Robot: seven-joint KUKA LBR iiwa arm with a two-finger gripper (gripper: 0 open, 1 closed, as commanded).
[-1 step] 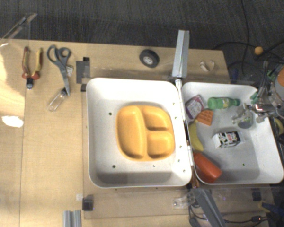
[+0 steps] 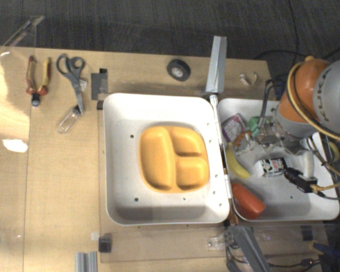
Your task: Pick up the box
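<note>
1. Box point(image 2: 271, 166), small, white with dark print, lying in the right bin point(image 2: 323, 211), near centre.
2. Just at 10 o'clock of it, the gripper point(image 2: 259, 136), low among clutter; fingers hidden, spread impossible to tell, nothing visibly held.
3. Best bet: shifting toward 4 o'clock, squaring over the short sides, dropping straight.
4. Banana point(image 2: 236, 163) at 9 o'clock, red object point(image 2: 248, 201) at 7, purple packet point(image 2: 233, 127) at 10: tight there.
5. Open floor toward 5 o'clock; bin wall beyond.

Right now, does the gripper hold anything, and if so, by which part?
It cannot be told. The gripper is low in the right bin, among the items near the purple packet, but its wrist hides what is beneath.
</note>
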